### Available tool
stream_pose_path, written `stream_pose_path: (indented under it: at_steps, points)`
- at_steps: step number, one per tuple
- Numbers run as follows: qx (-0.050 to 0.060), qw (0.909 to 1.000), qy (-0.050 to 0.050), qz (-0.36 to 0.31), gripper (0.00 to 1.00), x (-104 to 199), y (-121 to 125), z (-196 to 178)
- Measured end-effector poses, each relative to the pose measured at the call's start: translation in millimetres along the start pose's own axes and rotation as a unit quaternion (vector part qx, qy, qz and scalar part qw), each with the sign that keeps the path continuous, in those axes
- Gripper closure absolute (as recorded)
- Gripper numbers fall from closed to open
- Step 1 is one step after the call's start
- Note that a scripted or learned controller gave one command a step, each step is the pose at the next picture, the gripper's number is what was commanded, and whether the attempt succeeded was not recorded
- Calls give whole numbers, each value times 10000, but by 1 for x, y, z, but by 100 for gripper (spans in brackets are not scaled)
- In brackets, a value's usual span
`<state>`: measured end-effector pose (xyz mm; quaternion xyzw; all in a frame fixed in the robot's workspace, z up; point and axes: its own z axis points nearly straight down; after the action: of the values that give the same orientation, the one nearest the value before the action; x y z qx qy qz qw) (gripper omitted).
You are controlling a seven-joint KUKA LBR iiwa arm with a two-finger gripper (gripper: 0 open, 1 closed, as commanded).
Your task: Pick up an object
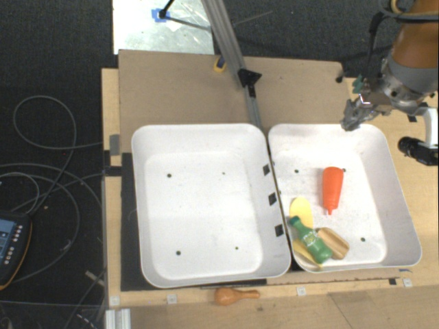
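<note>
End effector over right bin, carrot inside

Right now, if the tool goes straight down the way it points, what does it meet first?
Probably the back rim of the right shallow white plastic bin under the tool, not the orange carrot-shaped toy; depth is unclear.
</note>
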<state>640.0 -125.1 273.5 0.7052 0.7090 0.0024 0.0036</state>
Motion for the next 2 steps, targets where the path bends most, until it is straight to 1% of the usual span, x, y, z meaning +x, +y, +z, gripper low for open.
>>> stream_pose_path:
  at_steps: [1, 2]
  points:
    - [39, 10000, 16, -19, 100, 43, -8, 8]
    - [28, 10000, 19, -29, 100, 100, -2, 9]
